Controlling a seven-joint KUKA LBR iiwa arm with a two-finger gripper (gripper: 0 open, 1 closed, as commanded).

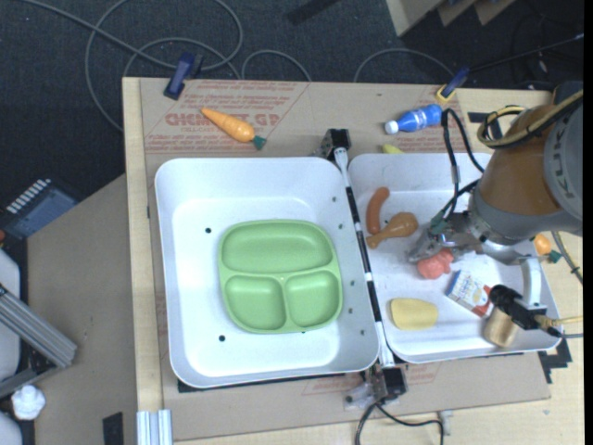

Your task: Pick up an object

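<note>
My gripper [432, 246] reaches down into the right bin [408, 170] from the right, its tip just above a pink-red lumpy toy [434, 266]. To the gripper's left lie an orange sausage-shaped toy [375, 209] and a tan drumstick-shaped toy [396, 228]. A yellow block [413, 313] rests near the bin's front edge. A small white, blue and red packet [466, 291] lies to the right of the pink toy. A tan cylinder [500, 329] sits at the front right corner.
The left bin [185, 202] holds a green three-compartment tray [278, 274]. Behind the bins, on the bench, lie a toy carrot [232, 124] and a blue and white bottle [414, 119]. The arm's body covers the right bin's right side.
</note>
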